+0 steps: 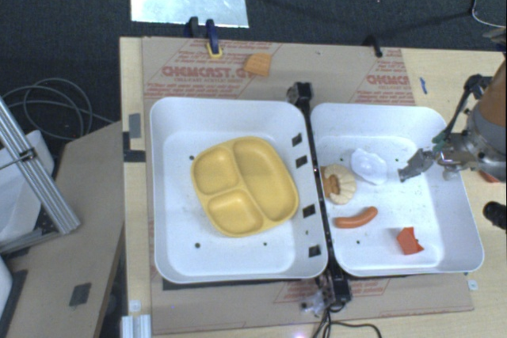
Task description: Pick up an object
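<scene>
The right bin [451, 249] holds a white crumpled object [368, 165], a tan round bun-like piece [339, 184], an orange sausage [356, 218] and a small red-orange block [409, 241]. My gripper [413, 166] reaches in from the right and hangs over the right bin's middle, just right of the white object and apart from it. Nothing is seen held in it. The arm's grey wrist [475, 146] stands over the bin's right rim.
The left bin [170, 170] carries a yellow divided plate [242, 186]. A tan block [257, 63] lies on the cardboard behind the bins. A black divider with clips [309, 170] runs between the bins. Cables and a metal frame [32, 178] stand at far left.
</scene>
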